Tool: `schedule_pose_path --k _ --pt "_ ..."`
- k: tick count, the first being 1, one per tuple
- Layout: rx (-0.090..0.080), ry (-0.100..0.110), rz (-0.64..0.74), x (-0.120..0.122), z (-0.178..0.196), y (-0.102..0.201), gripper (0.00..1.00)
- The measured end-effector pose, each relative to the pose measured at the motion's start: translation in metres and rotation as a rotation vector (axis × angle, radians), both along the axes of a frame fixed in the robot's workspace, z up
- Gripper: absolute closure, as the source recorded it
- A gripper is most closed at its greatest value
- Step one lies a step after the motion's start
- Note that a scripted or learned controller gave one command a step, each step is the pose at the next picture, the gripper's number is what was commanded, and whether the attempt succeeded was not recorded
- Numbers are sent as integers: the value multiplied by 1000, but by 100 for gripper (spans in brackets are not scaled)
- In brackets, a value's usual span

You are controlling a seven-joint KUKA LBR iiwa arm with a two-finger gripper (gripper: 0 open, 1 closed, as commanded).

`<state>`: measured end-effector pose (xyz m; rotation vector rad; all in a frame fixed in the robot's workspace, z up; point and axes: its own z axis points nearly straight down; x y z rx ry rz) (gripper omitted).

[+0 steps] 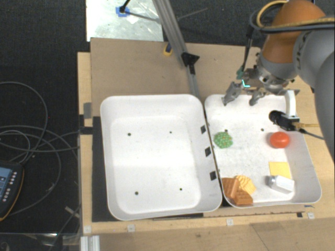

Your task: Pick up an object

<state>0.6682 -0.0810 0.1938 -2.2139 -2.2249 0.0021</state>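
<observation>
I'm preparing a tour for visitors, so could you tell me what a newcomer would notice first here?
Probably the arm's orange band at upper right, with its pincer open above the far edge of the right bin. Next come the bright things in that bin: a red ball, a green ball and an orange block.

The arm (309, 41) runs off the right edge; the handheld controller (8, 184) is cut by the left edge

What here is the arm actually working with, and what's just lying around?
For the job:
gripper, open, above the right bin
green ball
red ball
yellow block
orange piece
grey piece

Lying about:
left bin
cables
handset
</observation>
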Motion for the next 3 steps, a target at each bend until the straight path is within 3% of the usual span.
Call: schedule_pose_path --k 1,3 --pt "-2 -4 1 1 3 0 0" --pt "-1 1 -3 -9 -103 -4 0"
